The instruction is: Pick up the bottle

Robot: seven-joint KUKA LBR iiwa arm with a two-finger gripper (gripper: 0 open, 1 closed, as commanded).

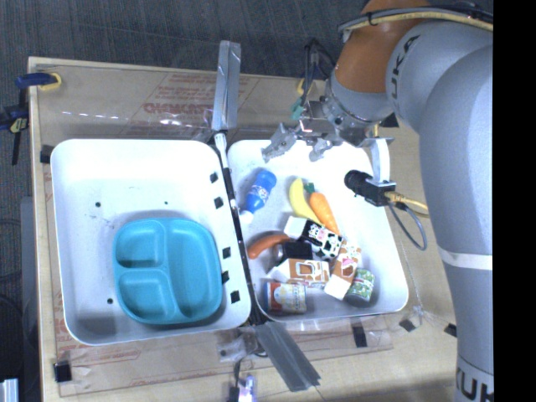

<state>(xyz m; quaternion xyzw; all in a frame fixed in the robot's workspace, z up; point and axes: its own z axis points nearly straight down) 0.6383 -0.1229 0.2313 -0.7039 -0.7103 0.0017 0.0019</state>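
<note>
The gripper (295, 147) is seen over the far rim of the right bin (390, 249), its two fingers (275, 146) spread apart with nothing held between them. The bottle (257, 188), blue with a white label, is found just below and to the left of the gripper, lying tilted on the bin floor near the divider between the two bins, and it is not touched by the fingers. To the right of the bottle a banana (296, 198) is laid, with a carrot (323, 211) just beside it. Nearer the camera, a reddish-brown sausage (265, 243) is placed close to the divider, and a black-and-white patterned block (323, 239) is seen beside it among a crowded heap of small cartons (306, 270). A jar with an orange label (289, 296) is laid on its side along the near wall, and a small green can (362, 287) is set in the near right corner. In the left bin (84, 174) a blue divided tray (167, 270) is laid flat, well apart from the gripper
</note>
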